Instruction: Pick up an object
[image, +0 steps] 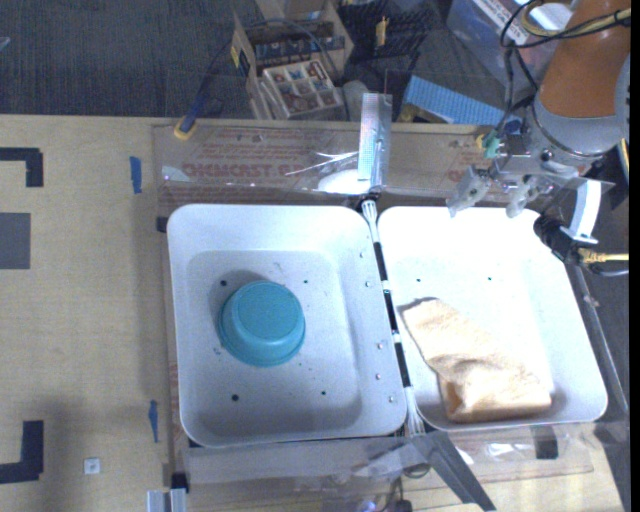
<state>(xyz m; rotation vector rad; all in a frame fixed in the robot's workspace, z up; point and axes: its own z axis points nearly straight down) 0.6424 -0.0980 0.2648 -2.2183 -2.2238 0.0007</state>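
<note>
Beside the left bin (190, 300) sits the right bin (580, 330), the two touching along their inner rims. Right of the left bin, inside that neighbouring tray, lies a tan cloth (480, 365), crumpled against its near wall and reaching toward the shared rim. On the floor of the left bin rests a teal bowl (262, 322), upside down, a little toward the outer side. Beyond the left bin's far right corner and well over to the right, my gripper (492, 200) hangs above the neighbouring tray's far rim, fingers spread apart and grasping nothing.
</note>
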